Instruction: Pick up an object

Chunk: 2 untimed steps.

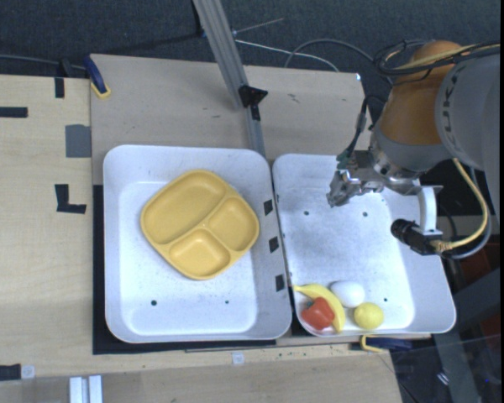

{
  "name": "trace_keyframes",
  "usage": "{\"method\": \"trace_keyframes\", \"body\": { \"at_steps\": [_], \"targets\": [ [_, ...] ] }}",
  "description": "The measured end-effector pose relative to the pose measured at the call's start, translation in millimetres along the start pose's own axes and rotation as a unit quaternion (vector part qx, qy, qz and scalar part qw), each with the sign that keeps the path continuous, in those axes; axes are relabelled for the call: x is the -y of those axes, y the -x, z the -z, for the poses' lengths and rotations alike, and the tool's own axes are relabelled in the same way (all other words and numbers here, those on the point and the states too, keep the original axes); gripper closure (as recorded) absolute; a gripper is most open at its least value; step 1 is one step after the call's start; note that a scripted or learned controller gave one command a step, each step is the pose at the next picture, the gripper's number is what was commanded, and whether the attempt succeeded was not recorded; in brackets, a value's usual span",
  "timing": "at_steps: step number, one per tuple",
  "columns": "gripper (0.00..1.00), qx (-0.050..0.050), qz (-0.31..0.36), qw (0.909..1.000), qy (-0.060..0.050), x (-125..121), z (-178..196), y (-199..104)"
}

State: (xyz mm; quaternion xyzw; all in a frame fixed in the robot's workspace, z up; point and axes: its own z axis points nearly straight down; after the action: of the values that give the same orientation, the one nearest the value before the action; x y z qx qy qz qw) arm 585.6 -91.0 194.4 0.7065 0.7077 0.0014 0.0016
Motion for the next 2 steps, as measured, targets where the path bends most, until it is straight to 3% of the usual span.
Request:
{"method": "trace_keyframes", "body": {
  "at_steps": [1, 2],
  "targets": [
    [1.00, 0.000, 0.000, 1.0000, 0.001, -6, 62, 3],
    [1.00, 0.000, 0.000, 1.0000, -0.002, -7, 76, 2]
  ]
}}
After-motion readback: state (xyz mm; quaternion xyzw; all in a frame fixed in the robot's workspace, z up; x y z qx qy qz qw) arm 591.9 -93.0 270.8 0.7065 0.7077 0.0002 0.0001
